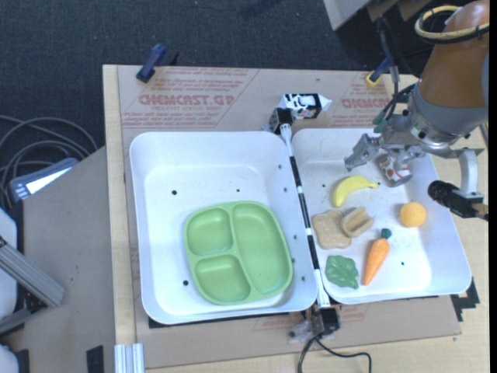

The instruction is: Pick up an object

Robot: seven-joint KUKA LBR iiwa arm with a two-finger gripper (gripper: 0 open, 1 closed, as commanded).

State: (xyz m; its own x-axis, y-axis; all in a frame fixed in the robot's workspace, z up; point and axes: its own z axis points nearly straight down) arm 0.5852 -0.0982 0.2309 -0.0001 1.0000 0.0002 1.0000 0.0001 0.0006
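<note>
The bench, papered brown, bears two white bins: the left bin and the right bin, touching side by side.

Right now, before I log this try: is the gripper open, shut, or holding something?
Gripper: above the far end of the right bin, beyond the banana. Open or shut cannot be told, and nothing shows in its grasp.

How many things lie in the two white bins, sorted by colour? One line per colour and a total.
Yellow: 1, banana
Orange: 2, orange, carrot
Tan: 2, bread slice, small brown piece
Green: 2, leafy piece, divided plate
Total: 7
</note>
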